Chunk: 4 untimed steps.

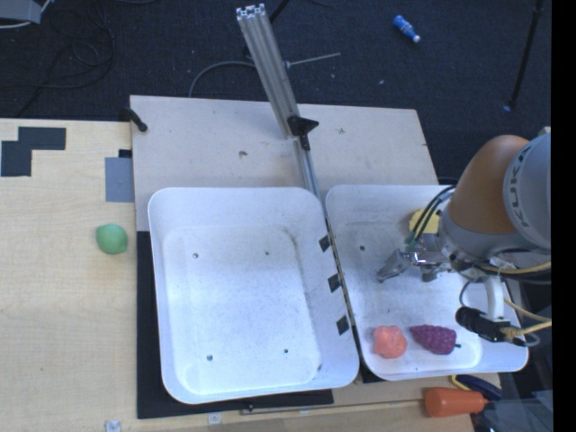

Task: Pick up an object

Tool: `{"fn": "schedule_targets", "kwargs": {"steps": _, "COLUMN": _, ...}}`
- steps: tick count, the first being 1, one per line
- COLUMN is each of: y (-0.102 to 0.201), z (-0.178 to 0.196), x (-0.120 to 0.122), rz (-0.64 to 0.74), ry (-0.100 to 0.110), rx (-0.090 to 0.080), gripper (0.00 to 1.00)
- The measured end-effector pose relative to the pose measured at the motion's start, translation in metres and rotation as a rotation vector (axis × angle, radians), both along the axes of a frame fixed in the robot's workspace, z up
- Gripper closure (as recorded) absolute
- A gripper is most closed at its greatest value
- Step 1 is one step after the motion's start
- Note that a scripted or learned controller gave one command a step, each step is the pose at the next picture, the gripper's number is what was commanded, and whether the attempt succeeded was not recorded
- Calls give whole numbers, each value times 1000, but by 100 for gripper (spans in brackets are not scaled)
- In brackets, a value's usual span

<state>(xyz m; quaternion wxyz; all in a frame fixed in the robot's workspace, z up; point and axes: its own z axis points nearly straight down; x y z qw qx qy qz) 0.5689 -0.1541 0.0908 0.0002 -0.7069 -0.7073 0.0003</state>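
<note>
End effector [409, 265]: over right bin [360, 214], fingers spread, holding nothing. Orange object [390, 341] and purple object [434, 337]: near front rim, unpicked. Grasp pending.

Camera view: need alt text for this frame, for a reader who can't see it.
A grey arm with an orange band reaches from the right, its gripper low over the right bin, which holds an orange-pink object and a purple object near its front edge. A green ball lies on the bench left of the left bin.
</note>
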Motion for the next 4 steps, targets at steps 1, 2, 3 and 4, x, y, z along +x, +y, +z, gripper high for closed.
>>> {"fn": "schedule_targets", "kwargs": {"steps": 1, "y": -1, "z": 11, "x": 0, "rz": -2, "ry": -2, "rx": -1, "gripper": 100}}
{"fn": "schedule_targets", "kwargs": {"steps": 2, "y": -7, "z": 72, "x": 0, "rz": -1, "ry": -5, "rx": -1, "gripper": 100}}
{"fn": "schedule_targets", "kwargs": {"steps": 3, "y": -12, "z": 115, "x": 2, "rz": -1, "ry": -4, "rx": -1, "gripper": 100}}
{"fn": "schedule_targets", "kwargs": {"steps": 4, "y": -10, "z": 178, "x": 3, "rz": -1, "ry": -5, "rx": -1, "gripper": 100}}
